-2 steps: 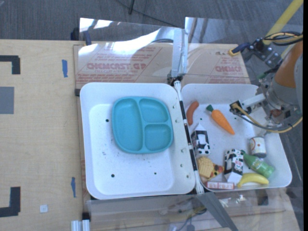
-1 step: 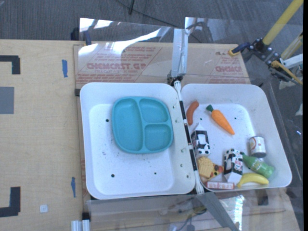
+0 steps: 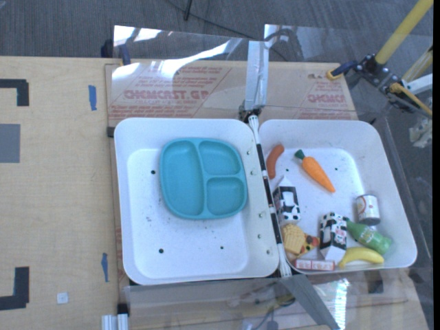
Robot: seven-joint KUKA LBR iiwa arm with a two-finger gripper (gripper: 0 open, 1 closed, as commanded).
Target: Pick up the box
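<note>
Two white bins sit side by side on the bench, touching along their inner rims; the left bin (image 3: 132,212) holds a teal divided plate (image 3: 203,178), lying flat in its upper middle part; the right bin (image 3: 382,155) holds all the small things; a black-and-white box (image 3: 287,205) lies close to the dividing rim, about halfway down the bin, tilted a little; a second black-and-white box (image 3: 334,230) lies lower and further right, just beside a green bottle (image 3: 368,238) that lies on its side; which of the two the task means cannot be told; above them an orange-red sausage (image 3: 274,160) lies near the divider and a carrot (image 3: 316,172) lies slantwise beside it, leaf end toward the upper left; a small can (image 3: 367,209) sits near the right wall, just above the bottle; a banana (image 3: 361,256) lies along the lower edge, touching or nearly touching the bottle; a yellow waffle-like piece (image 3: 294,238) lies below the first box, and a flat red-and-white packet (image 3: 313,264) lies against the bottom wall; behind the bins lies brown cardboard (image 3: 172,88) with red lettering; whether the gripper is wide or narrow cannot be told.
</note>
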